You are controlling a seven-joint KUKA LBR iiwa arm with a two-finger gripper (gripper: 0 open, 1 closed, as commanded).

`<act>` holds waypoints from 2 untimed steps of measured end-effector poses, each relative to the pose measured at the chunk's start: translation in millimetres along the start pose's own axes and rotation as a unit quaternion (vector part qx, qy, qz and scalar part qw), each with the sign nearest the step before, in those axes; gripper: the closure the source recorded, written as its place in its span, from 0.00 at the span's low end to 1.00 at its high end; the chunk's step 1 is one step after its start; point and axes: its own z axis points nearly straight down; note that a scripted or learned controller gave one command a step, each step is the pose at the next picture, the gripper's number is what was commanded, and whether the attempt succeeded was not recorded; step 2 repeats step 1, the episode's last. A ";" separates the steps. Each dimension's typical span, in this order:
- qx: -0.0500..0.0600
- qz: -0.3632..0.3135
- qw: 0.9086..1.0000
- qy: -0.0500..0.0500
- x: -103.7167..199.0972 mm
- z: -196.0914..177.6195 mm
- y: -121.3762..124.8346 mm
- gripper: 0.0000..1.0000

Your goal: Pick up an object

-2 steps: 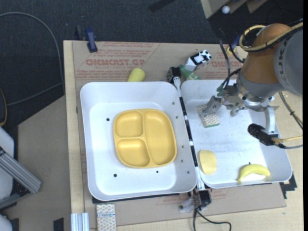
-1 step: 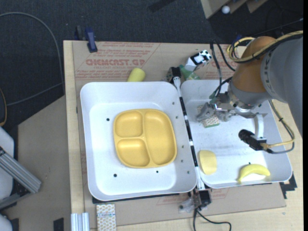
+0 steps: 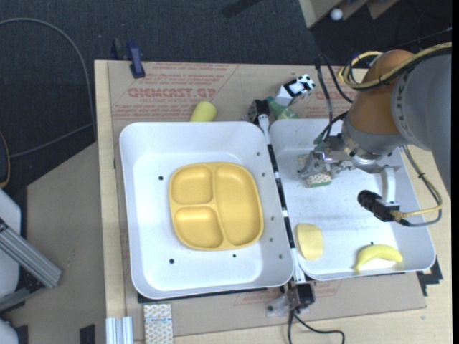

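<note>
Here the end effector (image 3: 315, 165) sits directly over a small speckled object (image 3: 318, 180).

We count two white bins (image 3: 143, 192), one yellow divided plate (image 3: 215, 206), one yellow banana (image 3: 378, 256), one pale yellow piece (image 3: 310, 241), one small yellow cylinder (image 3: 204, 112) on the tabletop (image 3: 107, 120)

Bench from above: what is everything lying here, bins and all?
bins: two, white, side by side on the bench
divided plate: one, yellow, in the left bin
banana: one, yellow, right bin's near corner
pale slice: one, yellowish, right bin near the divider
speckled piece: one, greenish, right bin, under the gripper
yellow piece: one, on the bench behind the left bin
arm: one, grey and orange, reaching in from the right
gripper: one, low over the speckled piece
</note>
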 end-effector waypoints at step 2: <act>-0.001 -0.002 1.000 0.000 59.2 -90.8 -4.8 1.00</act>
